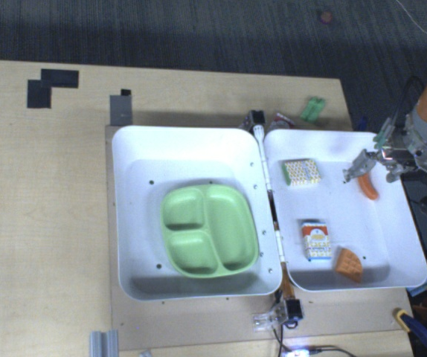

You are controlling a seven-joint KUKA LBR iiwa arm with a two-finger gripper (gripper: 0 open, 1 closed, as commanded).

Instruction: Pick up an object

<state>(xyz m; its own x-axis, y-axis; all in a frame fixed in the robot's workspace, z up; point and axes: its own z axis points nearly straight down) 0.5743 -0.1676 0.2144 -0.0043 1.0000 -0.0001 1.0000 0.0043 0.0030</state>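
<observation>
Camera view, green tray (210,229) in left bin (128,199), carrot (368,187) in right bin (411,236)

1 fixed camera looks down at a slant on 2 bins (124,199).

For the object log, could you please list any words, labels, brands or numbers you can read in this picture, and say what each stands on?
No text can be read.
Red and white box in the right bin: printed front, too small and blurred to read.
Speckled box in the same bin: dotted pattern, no legible lettering.
Green divided tray in the left bin: no markings visible.
</observation>
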